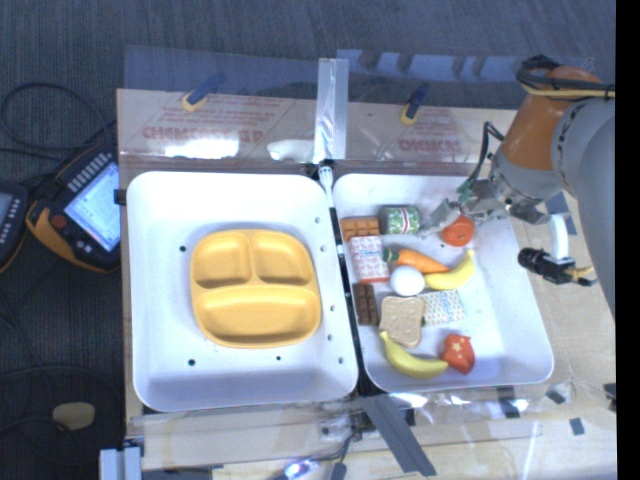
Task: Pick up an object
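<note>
My gripper (455, 211) hangs low over the back right part of the right bin (520, 318). It sits just above and behind a red tomato (459, 233), and to the right of a green can (400, 219) lying on its side. I cannot tell whether it touches the tomato. Nothing is visibly held. In front of them lie an orange carrot (421, 261), a white egg (406, 282) and a banana (451, 273).
The right bin also holds a red and white carton (367, 259), a chocolate bar (366, 305), a bread slice (402, 319), a second banana (410, 358) and a red strawberry (457, 352). A yellow divided tray (255, 286) lies in the left bin (160, 268).
</note>
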Action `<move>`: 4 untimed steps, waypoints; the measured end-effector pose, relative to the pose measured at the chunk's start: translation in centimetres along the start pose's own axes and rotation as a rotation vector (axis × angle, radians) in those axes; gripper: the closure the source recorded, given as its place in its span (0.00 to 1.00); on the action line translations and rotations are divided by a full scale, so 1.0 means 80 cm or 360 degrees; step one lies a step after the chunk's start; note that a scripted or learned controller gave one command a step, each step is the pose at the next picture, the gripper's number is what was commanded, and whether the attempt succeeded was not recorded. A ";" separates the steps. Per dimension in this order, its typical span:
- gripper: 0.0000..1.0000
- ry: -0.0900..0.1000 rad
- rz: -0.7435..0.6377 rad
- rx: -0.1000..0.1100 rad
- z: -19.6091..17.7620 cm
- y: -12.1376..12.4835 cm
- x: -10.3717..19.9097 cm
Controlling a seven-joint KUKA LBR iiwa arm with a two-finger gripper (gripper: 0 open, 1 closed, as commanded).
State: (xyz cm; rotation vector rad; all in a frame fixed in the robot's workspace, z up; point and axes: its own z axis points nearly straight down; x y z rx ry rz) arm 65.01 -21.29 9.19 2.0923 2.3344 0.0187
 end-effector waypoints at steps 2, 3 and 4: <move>1.00 -0.0006 0.0205 0.0022 -0.031 -0.049 -0.006; 1.00 -0.0012 0.0464 0.0023 -0.138 0.024 0.062; 1.00 -0.0013 0.0315 0.0025 -0.136 0.002 0.071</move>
